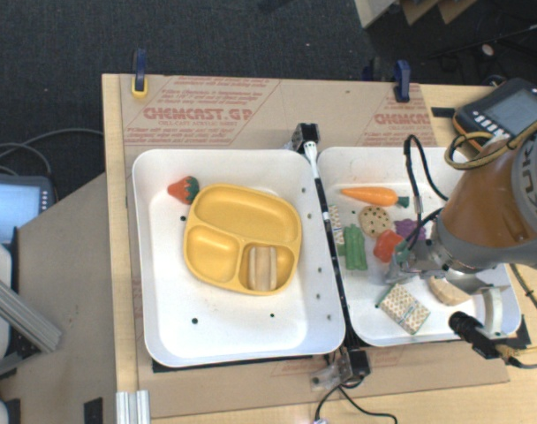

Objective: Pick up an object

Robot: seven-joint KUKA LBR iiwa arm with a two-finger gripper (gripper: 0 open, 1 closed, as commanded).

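The right bin (367, 327) holds several toy items: an orange carrot (370, 196), a speckled round cookie (372, 220), a green block (353, 247), a red piece (386, 244), a purple piece (408, 230), a patterned block (404, 308) and a tan slice (445, 290). My gripper (394, 276) reaches in from the right and hangs low over the middle of this bin. It sits just below the red piece and just above the patterned block. The arm's orange band (485, 206) hides the bin's right part.
The left bin (162, 307) holds a yellow divided plate (242, 237) with a pale object (261, 268) in one compartment, and a strawberry toy (184, 189) at its upper left. A black cable runs along the divide between the bins.
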